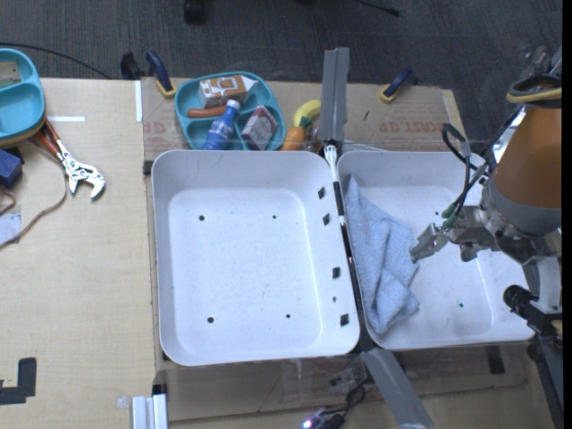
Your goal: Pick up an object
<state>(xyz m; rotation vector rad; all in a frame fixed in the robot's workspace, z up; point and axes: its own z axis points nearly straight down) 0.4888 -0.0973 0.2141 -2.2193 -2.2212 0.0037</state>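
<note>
Gripper [427,242] hovers over the right bin [465,329], fingers slightly parted on nothing, I judge. Largest first: bins, then the cloth [380,257] crumpled along the bin's left side, just beside the tips. I'm at approach; next needs a descent onto the folds.

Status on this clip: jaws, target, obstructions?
Gripper low over right bin, at cloth's edge. Light blue cloth crumpled along bin's left side, not held. Nothing in the way.
</note>
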